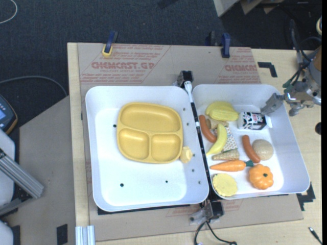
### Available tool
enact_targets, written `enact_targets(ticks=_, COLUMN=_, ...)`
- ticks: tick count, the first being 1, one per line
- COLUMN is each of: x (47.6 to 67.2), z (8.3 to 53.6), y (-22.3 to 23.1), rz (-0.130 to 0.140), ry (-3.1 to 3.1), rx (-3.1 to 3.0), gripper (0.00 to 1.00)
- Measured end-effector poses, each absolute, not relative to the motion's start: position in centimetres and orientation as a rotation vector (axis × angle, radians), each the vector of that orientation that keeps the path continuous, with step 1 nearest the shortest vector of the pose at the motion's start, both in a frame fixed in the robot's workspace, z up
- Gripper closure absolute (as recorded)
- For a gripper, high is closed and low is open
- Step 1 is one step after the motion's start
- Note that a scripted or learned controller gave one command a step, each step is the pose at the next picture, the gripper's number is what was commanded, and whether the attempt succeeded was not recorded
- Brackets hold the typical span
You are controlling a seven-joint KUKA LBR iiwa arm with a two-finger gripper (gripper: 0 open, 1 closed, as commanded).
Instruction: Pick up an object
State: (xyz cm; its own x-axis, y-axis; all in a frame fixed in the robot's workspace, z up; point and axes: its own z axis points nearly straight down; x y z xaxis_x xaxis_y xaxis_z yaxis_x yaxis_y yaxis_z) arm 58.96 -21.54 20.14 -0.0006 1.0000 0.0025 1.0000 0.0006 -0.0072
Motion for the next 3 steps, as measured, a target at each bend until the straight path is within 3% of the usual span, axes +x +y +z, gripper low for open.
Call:
enact_targets(ticks=1, x=59.5, z=15.4, y=-20.8, rz=0.003, ry=-2.219, rx=-2.216, gripper=0.00)
enact_targets(ticks=2, x=58.4, z=10.2, y=-20.4, rz=0.005, ry=-2.217, rx=-2.216, gripper=0.00)
enact_targets(ticks=3, x=58.4, z=8.4, y=-20.3, rz=0.003, ry=-2.219, rx=-2.218, gripper=0.00)
